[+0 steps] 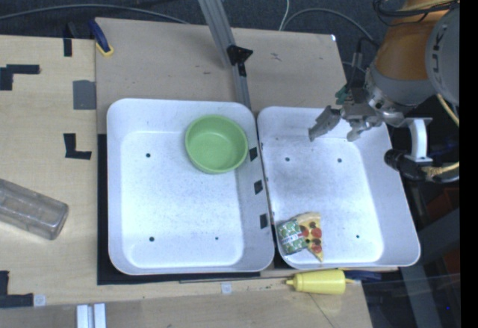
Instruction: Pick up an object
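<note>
A green bowl [216, 143] sits upright in the left bin [134, 192], near its far right corner. A small green packet with red and yellow print [300, 234] lies in the right bin [373, 199], at its near left corner. My gripper [337, 129] hangs over the far edge of the right bin, open, its two fingers spread apart with nothing between them. It is well away from the packet and to the right of the bowl.
A yellow bottle [323, 282] lies on the bench just in front of the right bin. A clear plastic container [30, 208] rests on the bench to the left. A grey pole [216, 13] slants up behind the bins.
</note>
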`<act>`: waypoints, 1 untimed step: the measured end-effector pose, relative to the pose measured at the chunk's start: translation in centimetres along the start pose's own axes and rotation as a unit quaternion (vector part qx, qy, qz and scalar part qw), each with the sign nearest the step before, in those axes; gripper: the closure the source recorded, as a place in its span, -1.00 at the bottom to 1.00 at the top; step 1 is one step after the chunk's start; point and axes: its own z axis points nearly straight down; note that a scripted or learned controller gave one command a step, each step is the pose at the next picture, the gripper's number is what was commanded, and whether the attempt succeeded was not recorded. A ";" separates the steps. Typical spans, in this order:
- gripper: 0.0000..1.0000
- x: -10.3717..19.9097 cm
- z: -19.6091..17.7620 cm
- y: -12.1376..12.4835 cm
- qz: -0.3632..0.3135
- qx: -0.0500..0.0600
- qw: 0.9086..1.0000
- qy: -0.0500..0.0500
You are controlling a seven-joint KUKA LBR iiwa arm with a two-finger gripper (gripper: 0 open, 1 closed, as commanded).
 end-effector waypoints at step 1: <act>-1.00 0.0 0.0 0.0 0.000 0.000 1.000 0.000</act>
